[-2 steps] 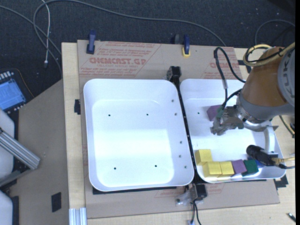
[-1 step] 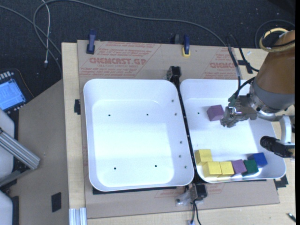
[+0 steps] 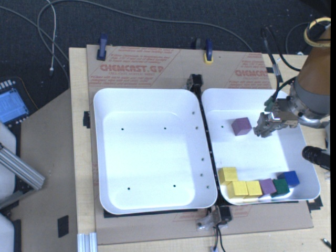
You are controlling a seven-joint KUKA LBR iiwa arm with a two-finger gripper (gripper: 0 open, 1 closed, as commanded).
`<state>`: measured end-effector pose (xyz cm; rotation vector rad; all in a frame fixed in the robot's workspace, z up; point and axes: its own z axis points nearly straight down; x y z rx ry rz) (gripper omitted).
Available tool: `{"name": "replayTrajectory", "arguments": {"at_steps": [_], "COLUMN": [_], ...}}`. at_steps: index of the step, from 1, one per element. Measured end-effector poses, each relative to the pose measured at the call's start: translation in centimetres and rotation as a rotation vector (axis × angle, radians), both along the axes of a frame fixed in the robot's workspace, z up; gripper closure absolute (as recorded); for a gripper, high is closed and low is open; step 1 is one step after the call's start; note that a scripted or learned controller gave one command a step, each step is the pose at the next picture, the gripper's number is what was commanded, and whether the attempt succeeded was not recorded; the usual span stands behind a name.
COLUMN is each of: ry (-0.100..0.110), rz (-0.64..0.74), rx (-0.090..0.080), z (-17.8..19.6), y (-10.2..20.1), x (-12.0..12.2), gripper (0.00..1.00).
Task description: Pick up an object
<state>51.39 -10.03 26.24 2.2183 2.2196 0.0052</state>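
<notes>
Row of yellow, purple, green and blue blocks (image 3: 257,185) lines right bin's (image 3: 294,156) near edge. Purple block (image 3: 241,126) sits mid-bin. Gripper (image 3: 264,128) just beside it; jaw state indeterminable, nothing visibly grasped.

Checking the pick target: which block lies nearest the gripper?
The lone purple block, just left of the gripper; the others cluster along the right bin's near edge.

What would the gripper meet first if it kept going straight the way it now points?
Probably the purple block: the gripper points toward image left, and that block lies just ahead in the right bin. Its height above the floor is unclear.
</notes>
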Motion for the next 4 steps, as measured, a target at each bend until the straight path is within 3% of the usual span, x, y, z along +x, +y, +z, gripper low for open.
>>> {"name": "replayTrajectory", "arguments": {"at_steps": [2,4], "ry": [0.005,0.005], "rz": [0.003,0.003], "rx": [0.001,0.001], "z": [-0.3,-3.3], "y": [8.8,18.3], "x": [2.9,5.4], "gripper": [1.0,1.0]}}
